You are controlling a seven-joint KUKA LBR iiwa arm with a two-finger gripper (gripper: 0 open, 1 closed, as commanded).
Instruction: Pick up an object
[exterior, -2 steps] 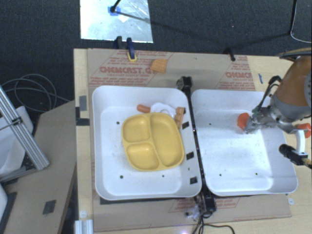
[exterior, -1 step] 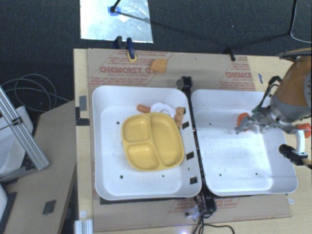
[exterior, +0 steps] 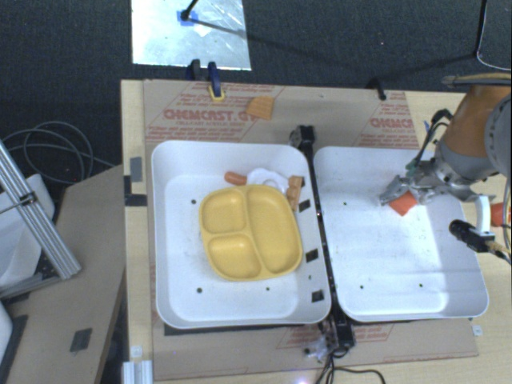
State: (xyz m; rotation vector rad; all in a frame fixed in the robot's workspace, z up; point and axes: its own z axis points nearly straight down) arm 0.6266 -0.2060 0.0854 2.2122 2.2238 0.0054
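The desk [exterior: 192, 102] carries two shallow white bins side by side. The left bin [exterior: 172, 214] holds a yellow divided tray [exterior: 248, 234]; behind the tray lie a small orange sausage-like piece [exterior: 236, 178], a white object [exterior: 264, 178] and a brown piece [exterior: 294, 187]. The right bin [exterior: 400, 286] has the arm [exterior: 480, 126] over its far right part. The end effector [exterior: 410, 194] is low over this bin, and an orange-red object [exterior: 403, 206] sits at its tip. I judge the grasp is being tried here, but the lift is not done yet: the object looks close to the bin floor. Whether the object is really between the fingers, I cannot tell; the metal parts hide it.
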